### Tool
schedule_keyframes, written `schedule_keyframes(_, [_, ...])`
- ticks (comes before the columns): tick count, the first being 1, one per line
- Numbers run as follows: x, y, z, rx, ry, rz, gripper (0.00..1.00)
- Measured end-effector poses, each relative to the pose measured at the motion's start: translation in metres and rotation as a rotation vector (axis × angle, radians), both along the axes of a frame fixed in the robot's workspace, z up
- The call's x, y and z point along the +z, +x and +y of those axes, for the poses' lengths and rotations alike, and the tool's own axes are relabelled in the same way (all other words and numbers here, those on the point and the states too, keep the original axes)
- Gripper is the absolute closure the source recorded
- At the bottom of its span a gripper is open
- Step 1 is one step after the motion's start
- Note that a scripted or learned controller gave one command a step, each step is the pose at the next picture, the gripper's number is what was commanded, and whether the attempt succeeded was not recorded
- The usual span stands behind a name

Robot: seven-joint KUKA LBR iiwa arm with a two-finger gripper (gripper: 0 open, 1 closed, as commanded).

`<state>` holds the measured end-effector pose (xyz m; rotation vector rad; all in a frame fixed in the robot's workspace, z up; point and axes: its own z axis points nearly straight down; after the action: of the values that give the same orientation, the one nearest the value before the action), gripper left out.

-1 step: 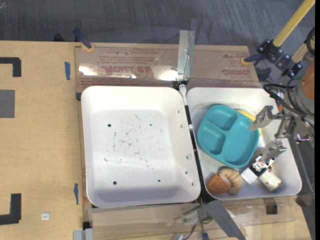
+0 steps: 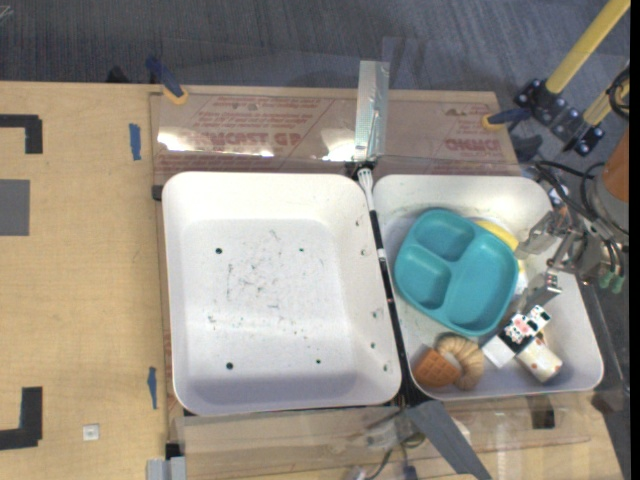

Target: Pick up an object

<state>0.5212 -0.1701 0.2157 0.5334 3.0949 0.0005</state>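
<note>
Grey carpet lies behind a pale wooden counter (image 2: 80,298) that bears two shallow white bins side by side. On the left of the view, the left bin (image 2: 270,288) shows only scuffs and dark specks on its floor. Across the divider, the right bin (image 2: 455,193) holds a teal divided plate (image 2: 455,273), tilted, with a yellow object (image 2: 500,234) peeking out from behind its upper edge. Below the plate lies a tan and orange rounded toy (image 2: 450,363), and just to its right a small black-and-white figure (image 2: 530,333) near the bin's right wall. At that right edge the gripper (image 2: 560,253) hangs above the bin amid cables; whether it is open or closed cannot be told, and nothing can be seen in it.
</note>
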Motion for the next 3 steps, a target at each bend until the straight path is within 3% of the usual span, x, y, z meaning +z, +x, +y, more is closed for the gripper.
schedule_keyframes(1, [-0.110,0.023,0.000,0.264,-0.003,-0.010,0.00])
schedule_keyframes(2, [-0.099,0.025,0.001,0.266,-0.006,-0.016,1.00])
schedule_keyframes(3, [-0.104,0.027,0.048,-0.122,-0.002,-0.004,1.00])
